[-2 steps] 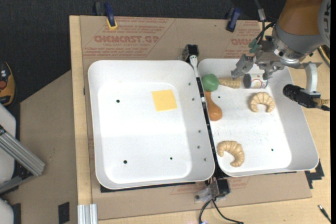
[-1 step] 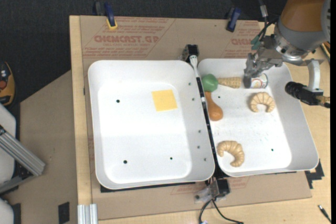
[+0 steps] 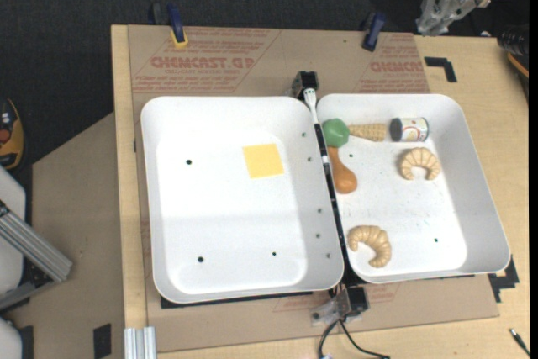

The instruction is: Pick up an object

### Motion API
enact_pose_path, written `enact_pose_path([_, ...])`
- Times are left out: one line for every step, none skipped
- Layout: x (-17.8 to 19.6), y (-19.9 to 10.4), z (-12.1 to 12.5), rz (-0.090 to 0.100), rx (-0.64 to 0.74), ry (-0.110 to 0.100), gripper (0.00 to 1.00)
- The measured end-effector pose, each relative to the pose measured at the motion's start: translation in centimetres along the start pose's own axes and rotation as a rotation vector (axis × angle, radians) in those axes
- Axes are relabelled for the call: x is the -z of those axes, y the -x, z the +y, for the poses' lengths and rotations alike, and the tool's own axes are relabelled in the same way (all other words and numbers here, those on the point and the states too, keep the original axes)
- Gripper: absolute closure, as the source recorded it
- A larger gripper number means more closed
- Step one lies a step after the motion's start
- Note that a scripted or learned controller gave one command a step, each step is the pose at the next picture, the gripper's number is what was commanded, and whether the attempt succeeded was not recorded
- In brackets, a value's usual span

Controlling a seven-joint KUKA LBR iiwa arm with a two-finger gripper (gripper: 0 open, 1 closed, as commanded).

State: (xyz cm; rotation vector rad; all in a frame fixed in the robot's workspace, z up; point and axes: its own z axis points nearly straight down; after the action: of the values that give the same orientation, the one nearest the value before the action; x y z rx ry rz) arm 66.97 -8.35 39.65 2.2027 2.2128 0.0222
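Observation:
My gripper [image 3: 444,8] hangs open and holds nothing at the top right, beyond the bench's far edge and well away from both bins. In the left bin [image 3: 168,206] lies a flat yellow square [image 3: 263,160]. The right bin [image 3: 471,206] holds a green ball [image 3: 335,131] touching a tan cone [image 3: 368,131], a small white can [image 3: 409,129] on its side, an orange pear-shaped piece [image 3: 342,173] by the divider, and two croissants, one [image 3: 419,164] near the can and one [image 3: 371,245] at the front.
Blue clamps [image 3: 176,23] [image 3: 373,29] pin the brown board at its far edge. A black bracket [image 3: 305,83] sits at the far end of the seam between the bins. Cables [image 3: 340,324] trail off the front edge. A metal rail [image 3: 34,244] lies at the left.

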Motion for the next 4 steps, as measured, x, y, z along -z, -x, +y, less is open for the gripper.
enact_pose_path([15.4,-4.0,-7.9,0.004,0.001,0.000,1.00])
enact_pose_path([8.4,-5.9,-13.8,0.005,-0.003,-0.031,1.00])
enact_pose_path([-2.5,-9.9,-19.4,0.005,-0.001,-0.040,1.00])
enact_pose_path([15.3,-11.7,-18.6,0.006,-0.001,-0.002,1.00])
